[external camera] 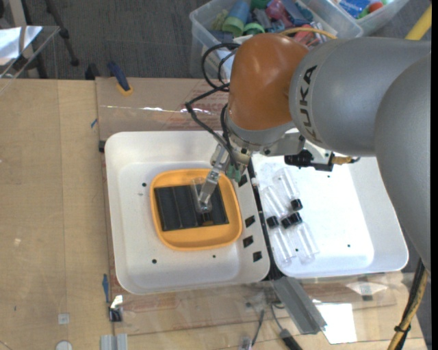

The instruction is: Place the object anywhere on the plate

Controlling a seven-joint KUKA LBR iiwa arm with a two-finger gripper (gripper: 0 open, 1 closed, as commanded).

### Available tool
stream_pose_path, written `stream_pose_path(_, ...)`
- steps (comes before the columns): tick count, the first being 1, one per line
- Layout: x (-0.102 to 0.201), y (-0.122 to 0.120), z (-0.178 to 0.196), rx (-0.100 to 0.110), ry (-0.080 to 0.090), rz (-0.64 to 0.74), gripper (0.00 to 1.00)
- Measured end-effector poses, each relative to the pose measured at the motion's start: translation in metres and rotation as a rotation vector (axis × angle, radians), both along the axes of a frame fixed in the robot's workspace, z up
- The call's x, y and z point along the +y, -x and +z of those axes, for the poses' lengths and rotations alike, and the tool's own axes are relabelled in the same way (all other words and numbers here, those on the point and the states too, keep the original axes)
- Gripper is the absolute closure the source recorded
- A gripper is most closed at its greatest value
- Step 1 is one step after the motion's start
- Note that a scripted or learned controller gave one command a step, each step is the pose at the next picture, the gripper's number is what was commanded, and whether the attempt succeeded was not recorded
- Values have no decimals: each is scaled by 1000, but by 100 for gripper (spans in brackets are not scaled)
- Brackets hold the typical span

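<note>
A square orange plate (161, 236) with rounded corners sits in the left bin (130, 266). A flat black rectangular object (176, 208) with lengthwise ridges lies on the plate's middle, tilted slightly. My gripper (205, 197) reaches down from the orange-banded wrist (263, 75) over the right half of the black object, its tip at or just above the object's surface. The arm hides the bin's far right corner.
The right bin (356, 232) holds several clear tubes with black caps (291, 219) near its left side. Small black clips (250, 240) line the seam between the bins. A clear tub of colourful items (274, 20) stands behind the bench.
</note>
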State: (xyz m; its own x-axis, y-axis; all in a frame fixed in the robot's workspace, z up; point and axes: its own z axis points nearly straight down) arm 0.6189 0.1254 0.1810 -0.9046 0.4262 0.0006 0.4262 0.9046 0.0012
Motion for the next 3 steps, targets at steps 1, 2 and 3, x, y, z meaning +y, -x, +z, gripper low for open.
stream_pose_path(1, 0, -2, 11, -5, -3, -4, 100)
stream_pose_path(2, 0, -1, 11, -5, -3, -3, 0)
stream_pose_path(3, -1, -3, 22, -11, -6, -7, 100)
